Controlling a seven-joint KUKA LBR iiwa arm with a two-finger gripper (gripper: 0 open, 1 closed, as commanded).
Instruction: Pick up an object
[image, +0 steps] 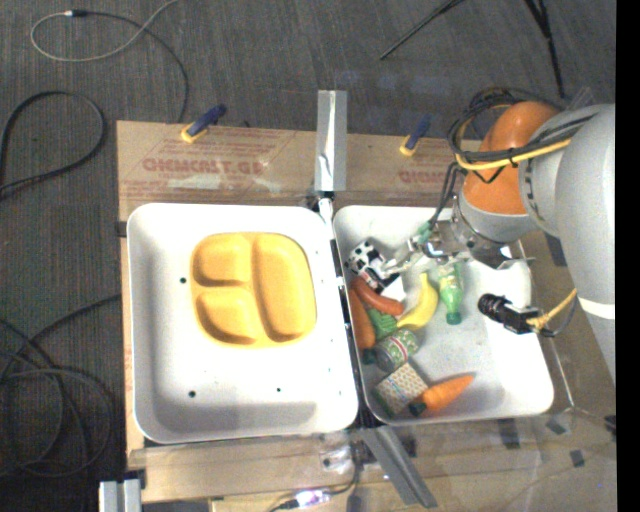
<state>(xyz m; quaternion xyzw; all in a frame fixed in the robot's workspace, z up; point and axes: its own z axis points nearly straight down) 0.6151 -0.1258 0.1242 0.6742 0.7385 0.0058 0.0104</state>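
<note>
Grey arm (580, 190) angles down into right bin (520, 390), claw (428, 246) above banana (422, 305), grip state unclear.

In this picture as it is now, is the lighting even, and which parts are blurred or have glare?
Camera view: the light is soft and mostly even; the left bin looks bright white with only faint shading near its front wall; the yellow tray shows no strong glare. The gripper and the small toys under it are slightly blurred, so fine detail there is hard to read. The dark floor is dim.
</note>
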